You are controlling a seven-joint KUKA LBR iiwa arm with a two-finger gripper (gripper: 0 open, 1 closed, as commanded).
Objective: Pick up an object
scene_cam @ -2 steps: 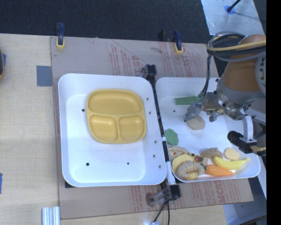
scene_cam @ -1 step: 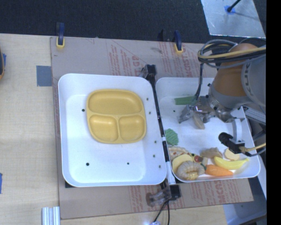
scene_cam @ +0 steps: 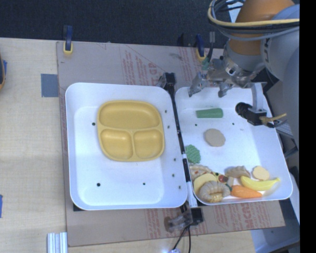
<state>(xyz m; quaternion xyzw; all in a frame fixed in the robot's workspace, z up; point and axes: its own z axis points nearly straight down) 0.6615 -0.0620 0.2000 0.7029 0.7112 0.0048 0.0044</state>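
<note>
Seen from above, the gripper [scene_cam: 209, 89] hangs spread wide and empty over the right bin's [scene_cam: 263, 151] far edge, just above a green block [scene_cam: 209, 113]. A yellow divided plate [scene_cam: 130, 129] rests in the left bin [scene_cam: 84, 186].

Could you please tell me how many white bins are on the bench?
2. The left bin holds a yellow divided plate; the right bin, touching it, holds the toy food, with the gripper over its far edge.

Arm in from right, gripper [scene_cam: 207, 87] pointing down, fingers apart, prob. holding nothing.
</note>
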